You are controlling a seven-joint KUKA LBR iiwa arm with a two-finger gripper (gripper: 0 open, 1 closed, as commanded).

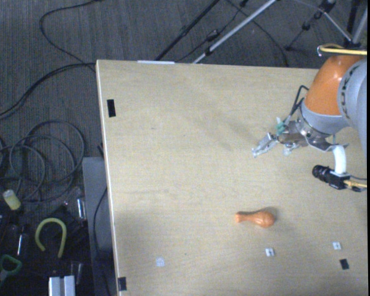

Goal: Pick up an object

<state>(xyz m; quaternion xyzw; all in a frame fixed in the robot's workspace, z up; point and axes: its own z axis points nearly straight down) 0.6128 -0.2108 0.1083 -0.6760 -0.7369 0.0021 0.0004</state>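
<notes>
A small orange gourd-shaped object (256, 218) lies on its side on the tan bench top (185, 165), toward the front right, its narrow end pointing left. My gripper (266, 143) hangs off the grey arm with the orange band (330, 95) at the right side. It sits above and slightly right of the orange object, well apart from it, with its metal tip aimed left and downward. I see nothing held in it.
Small square markers (269, 251) dot the bench near the front right. A black tag (111, 108) sits by the left edge. Off the bench to the left, the floor holds coiled cables (37, 159) and tools. Tripod legs (246, 17) stand behind.
</notes>
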